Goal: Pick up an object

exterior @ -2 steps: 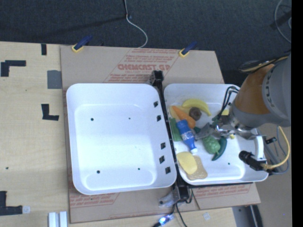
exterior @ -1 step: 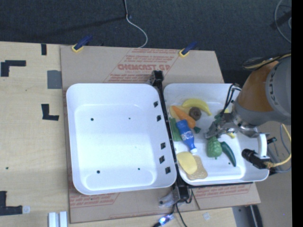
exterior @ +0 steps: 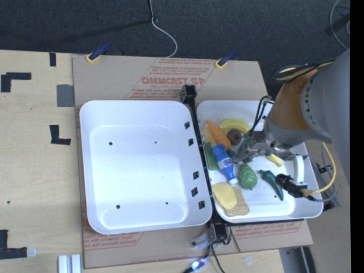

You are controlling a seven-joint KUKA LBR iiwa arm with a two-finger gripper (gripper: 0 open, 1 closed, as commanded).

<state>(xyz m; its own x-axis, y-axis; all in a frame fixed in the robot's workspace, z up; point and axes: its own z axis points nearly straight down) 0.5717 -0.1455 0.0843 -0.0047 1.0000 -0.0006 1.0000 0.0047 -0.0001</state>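
The gripper (exterior: 245,151) is lowered into the right bin (exterior: 301,210); its finger state cannot be told. A green object (exterior: 248,177) lies just near of it, a blue bottle (exterior: 222,159) just left.

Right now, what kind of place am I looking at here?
Probably a robotics lab test bench: a robot arm reaches over two white bins, one holding toy-like items such as a blue bottle, on a clamped cardboard sheet.
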